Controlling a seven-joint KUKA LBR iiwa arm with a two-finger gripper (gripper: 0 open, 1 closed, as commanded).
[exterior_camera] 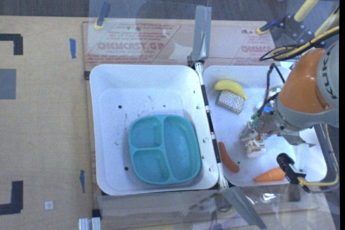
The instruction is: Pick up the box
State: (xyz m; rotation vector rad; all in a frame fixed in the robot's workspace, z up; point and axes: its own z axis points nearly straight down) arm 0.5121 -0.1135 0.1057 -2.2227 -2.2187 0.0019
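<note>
The box [231,100] looks like light, stiff cardboard that's best pinched across its short sides, though whether the claw [254,134] is clenched can't be told.

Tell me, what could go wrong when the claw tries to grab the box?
The claw hangs right over the small box, hiding part of it, so it might close off-centre and let the box slip. The carrot and the hot dog lie close by in the same right bin, so a wide sweep could knock them about or pinch one instead.
</note>
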